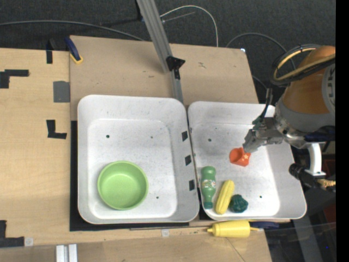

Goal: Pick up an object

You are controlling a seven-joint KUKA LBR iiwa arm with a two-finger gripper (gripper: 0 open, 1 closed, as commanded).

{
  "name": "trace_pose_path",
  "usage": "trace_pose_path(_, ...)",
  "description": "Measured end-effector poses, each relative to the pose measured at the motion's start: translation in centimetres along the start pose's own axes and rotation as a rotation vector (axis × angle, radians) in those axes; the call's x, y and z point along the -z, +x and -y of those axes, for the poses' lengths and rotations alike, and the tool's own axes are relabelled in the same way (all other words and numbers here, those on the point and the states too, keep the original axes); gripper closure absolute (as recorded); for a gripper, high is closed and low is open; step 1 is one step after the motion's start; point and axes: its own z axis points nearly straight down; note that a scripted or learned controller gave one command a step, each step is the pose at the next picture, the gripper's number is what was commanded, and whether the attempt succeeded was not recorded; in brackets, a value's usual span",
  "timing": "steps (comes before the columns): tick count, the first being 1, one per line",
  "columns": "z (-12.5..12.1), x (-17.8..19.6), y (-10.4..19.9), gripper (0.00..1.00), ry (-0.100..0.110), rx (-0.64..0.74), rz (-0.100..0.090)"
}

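Note:
An orange object lies in the middle of the right bin. My gripper hangs just above and to the right of it, its tip close to or touching the object's upper edge. Near the bin's front left corner, a green bottle, a yellow corn-like piece and a small dark green object lie close together. A light green bowl sits in the front left of the left bin.
A yellow bottle lies on the bench just outside the right bin's front rim. A grey pole slants up from the rear between the bins. Cables run across the dark floor behind the bench.

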Motion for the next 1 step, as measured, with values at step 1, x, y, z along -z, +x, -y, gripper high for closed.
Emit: trace_pose_path(1, -1.46, 1.23, 5.25, 1.00, 0.000, 0.000, 0.000)
